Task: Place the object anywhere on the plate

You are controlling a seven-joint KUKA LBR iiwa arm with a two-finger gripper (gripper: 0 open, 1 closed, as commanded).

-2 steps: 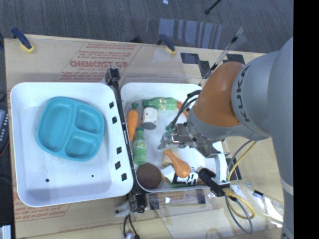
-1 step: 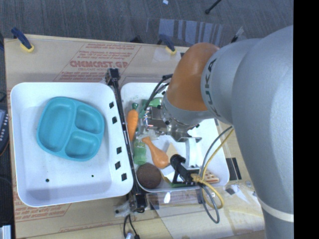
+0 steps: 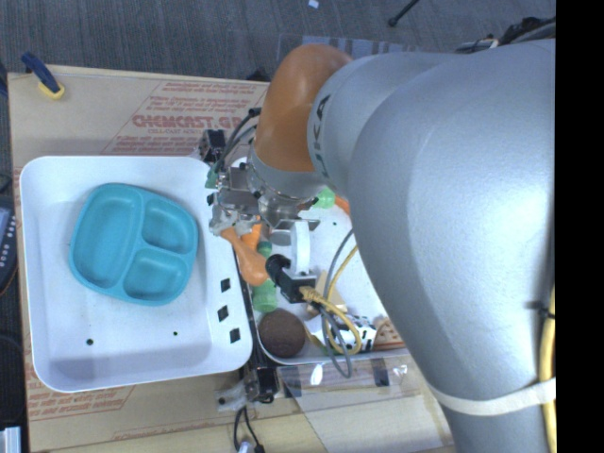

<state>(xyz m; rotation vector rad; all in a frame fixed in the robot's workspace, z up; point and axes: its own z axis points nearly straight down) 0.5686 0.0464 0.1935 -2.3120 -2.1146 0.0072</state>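
Right bin (image 3: pixel 326 253) largely behind arm (image 3: pixel 453 206), apparently.

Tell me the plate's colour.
Light blue plate, three compartments, clear in the camera view.

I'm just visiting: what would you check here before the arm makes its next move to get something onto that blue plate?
1. Blue plate lies flat in the left bin: ok.
2. Plate's compartments free to receive something: ok.
3. Gripper is over the right bin's objects: ok.
4. An object is held between its fingers: cannot tell.
5. Orange object and brown ball not yet on the plate: ok.
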